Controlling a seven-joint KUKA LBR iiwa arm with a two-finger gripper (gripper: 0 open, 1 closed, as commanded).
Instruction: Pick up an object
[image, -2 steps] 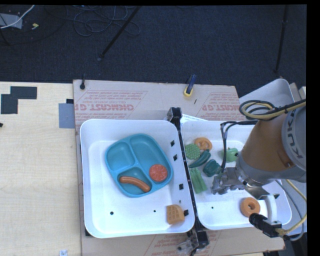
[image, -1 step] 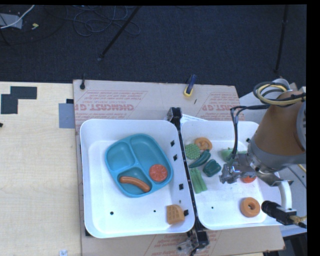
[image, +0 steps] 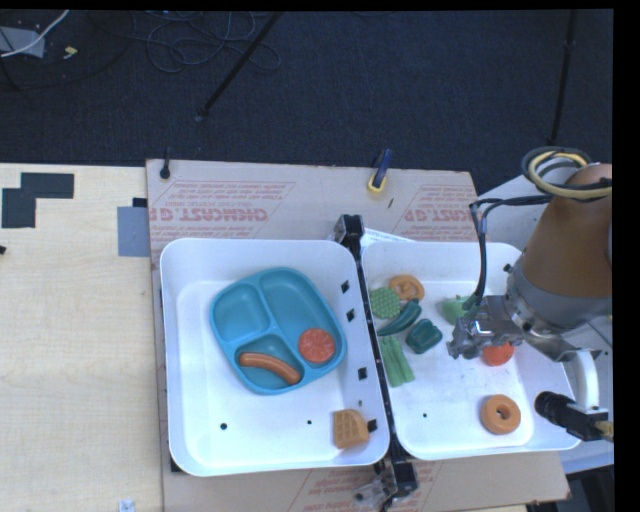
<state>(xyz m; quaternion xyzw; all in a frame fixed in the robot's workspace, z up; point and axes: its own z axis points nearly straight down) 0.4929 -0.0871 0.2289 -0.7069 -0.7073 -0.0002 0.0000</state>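
Reaching in from the right of the frame, the arm (image: 565, 250) hangs low over the right bin (image: 450, 445), with its gripper (image: 478, 340) down near the bin floor at centre right. A red-orange round thing (image: 497, 352), perhaps a toy tomato, lies touching the gripper's lower right side; it sits beside the metal rather than plainly between the fingers, and whether the hand is open or closed I cannot tell at this size.

Any loose piece would serve the task. To the left of the gripper in the same bin lie a dark green block (image: 424, 336), a green pod (image: 399, 319), a ridged green piece (image: 383, 300), an orange ring-shaped piece (image: 406, 288) and a long green strip (image: 395, 362). A brown doughnut (image: 500, 414) lies apart at lower right, clear of its neighbours and so probably easiest to grasp.

In the left bin (image: 200, 440), a blue divided plate (image: 275, 300) holds a sausage (image: 268, 367) in its lower compartment and a red slice (image: 318, 345) in the right one, set out like a served meal. A tan waffle piece (image: 350, 428) rests on the bin floor near the divider, at lower centre.
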